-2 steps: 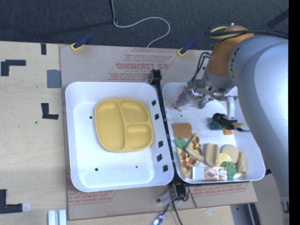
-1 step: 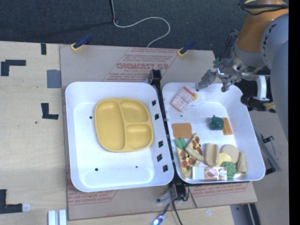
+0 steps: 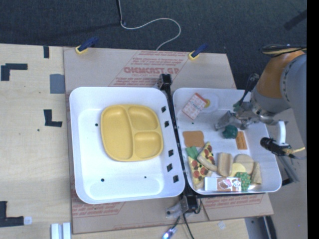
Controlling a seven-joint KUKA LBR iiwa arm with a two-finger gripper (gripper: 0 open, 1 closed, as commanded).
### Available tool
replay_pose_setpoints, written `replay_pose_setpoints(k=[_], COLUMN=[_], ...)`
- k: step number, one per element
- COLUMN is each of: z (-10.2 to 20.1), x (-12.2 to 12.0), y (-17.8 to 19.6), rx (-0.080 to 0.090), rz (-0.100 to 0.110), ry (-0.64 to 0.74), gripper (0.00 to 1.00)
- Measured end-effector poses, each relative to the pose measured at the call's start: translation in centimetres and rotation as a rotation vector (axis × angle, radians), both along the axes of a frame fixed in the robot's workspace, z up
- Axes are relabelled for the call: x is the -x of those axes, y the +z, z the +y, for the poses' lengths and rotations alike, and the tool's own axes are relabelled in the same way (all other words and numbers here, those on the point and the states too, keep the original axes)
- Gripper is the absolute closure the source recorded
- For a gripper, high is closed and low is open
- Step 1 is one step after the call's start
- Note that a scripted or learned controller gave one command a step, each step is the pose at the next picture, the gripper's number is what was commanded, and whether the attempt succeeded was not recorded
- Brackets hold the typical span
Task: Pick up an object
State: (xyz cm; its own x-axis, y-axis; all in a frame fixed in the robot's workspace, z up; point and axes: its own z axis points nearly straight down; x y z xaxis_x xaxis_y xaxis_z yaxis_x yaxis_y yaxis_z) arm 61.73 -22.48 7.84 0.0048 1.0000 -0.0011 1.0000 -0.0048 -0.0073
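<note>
Arm: I see the grey arm (image 3: 291, 83) with its orange band reaching in from the right, over the right bin (image 3: 269, 185).
Jaws (image 3: 228, 127): low in the right bin; whether released or clenched I cannot tell.
Dark green object (image 3: 230, 131): directly at the jaws, touching or just under them; I cannot tell whether it is gripped.
Orange strip (image 3: 241, 141): just right of and below the jaws.
Brown square (image 3: 193, 138): left of the jaws.
Red-and-white packet (image 3: 195, 106): left of and above the jaws.
Toy food heap (image 3: 224, 168): below the jaws, along the bin's near edge.
Yellow divided plate (image 3: 132, 132): far left of the jaws, in the left bin (image 3: 84, 183).
</note>
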Motion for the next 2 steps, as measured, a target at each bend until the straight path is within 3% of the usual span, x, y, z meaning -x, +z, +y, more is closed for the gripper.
replay_pose_setpoints(k=[1,2], z=[2.9,0.0], x=[0.4,1.5], y=[0.6,0.7], rx=[0.000,0.001], rz=[-0.006,-0.007], ry=[0.007,0.004], gripper=[0.00,0.00])
